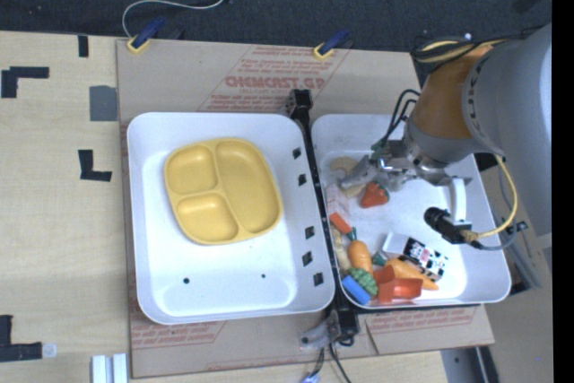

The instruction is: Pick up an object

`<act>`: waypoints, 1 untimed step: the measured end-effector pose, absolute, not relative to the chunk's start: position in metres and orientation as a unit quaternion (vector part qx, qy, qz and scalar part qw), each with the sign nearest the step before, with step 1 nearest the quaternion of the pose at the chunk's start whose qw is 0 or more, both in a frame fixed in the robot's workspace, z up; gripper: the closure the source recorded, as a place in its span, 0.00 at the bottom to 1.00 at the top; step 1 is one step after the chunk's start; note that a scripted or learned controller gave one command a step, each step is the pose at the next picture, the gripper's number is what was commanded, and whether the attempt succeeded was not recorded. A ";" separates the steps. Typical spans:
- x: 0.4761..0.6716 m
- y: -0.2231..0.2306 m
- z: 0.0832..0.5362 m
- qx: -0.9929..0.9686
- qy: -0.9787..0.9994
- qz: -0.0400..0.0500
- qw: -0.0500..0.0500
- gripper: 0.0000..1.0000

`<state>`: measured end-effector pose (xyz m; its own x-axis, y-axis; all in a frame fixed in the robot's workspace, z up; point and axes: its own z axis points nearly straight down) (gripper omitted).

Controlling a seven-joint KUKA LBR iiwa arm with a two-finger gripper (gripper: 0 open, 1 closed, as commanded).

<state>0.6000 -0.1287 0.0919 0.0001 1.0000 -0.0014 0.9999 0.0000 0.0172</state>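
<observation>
Heaped toys point(387, 272) at the near end of the right bin point(484, 282), below and slightly left of the pincer point(366, 179): orange carrot-like piece, blue bit, red block, black-and-white item. Far left of the pincer, on the counter point(54, 220): left bin point(143, 193) with yellow divided plate point(221, 190). Between the bins, a black clip strip point(309, 193), just left of the pincer.

Directly at the pincer tips: small red-orange toy point(374, 196), touching or just under the fingers; contact hard to confirm. Fingers apparently parted around its top, not visibly closed on it, so no secure hold to claim.

To do well: centre over the red-orange toy, descend straight, close firmly before any lift, avoid dragging toward the bin wall.

Arm point(502, 103) entering from the right, orange band point(444, 99) above the wrist, wrist bent down and leftward, low over the bin's middle.
</observation>
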 end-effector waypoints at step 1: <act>0.637 -0.094 0.086 0.706 0.708 0.001 0.001 0.00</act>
<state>0.6374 -0.0941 0.0863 -0.0028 1.0000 0.0002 1.0000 0.0028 0.0019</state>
